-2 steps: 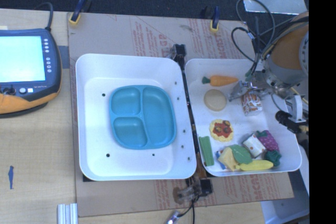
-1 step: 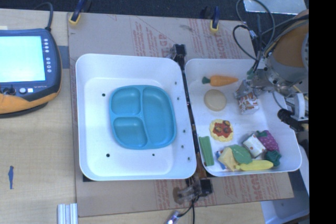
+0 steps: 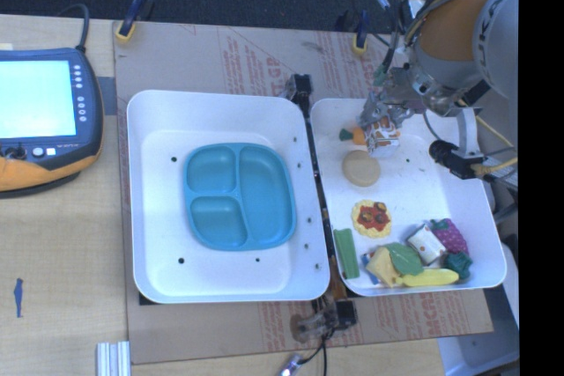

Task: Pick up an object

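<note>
Small toy item [image 3: 382,136], white with orange-red markings, right bin's [image 3: 490,205] far end; hand [image 3: 381,121] directly over it, finger state indiscernible.

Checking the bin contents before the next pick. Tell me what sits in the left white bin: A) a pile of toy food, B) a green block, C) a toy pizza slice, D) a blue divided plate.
D: the left bin holds a blue divided plate with three compartments, while the toy food lies in the right bin.
</note>
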Robot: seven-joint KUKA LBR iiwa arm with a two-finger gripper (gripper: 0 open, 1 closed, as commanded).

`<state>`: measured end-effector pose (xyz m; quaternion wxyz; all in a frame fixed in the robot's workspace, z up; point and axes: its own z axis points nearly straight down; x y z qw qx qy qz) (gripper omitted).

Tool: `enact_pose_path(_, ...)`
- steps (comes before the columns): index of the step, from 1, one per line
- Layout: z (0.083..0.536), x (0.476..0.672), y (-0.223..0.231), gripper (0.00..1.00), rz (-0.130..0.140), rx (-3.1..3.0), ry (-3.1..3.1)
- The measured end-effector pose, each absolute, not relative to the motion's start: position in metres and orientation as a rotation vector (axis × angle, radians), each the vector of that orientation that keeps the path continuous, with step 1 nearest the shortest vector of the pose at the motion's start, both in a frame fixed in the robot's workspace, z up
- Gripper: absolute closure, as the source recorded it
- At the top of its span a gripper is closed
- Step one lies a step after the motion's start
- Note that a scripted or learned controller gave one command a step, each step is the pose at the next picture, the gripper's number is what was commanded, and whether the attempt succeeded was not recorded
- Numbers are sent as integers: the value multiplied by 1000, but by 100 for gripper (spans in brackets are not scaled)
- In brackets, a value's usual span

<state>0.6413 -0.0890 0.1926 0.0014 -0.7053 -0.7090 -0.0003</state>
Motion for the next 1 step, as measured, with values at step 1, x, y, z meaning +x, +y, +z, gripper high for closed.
enact_pose_path(1, 198, 611, -30, 100, 6, -2211, -2226)
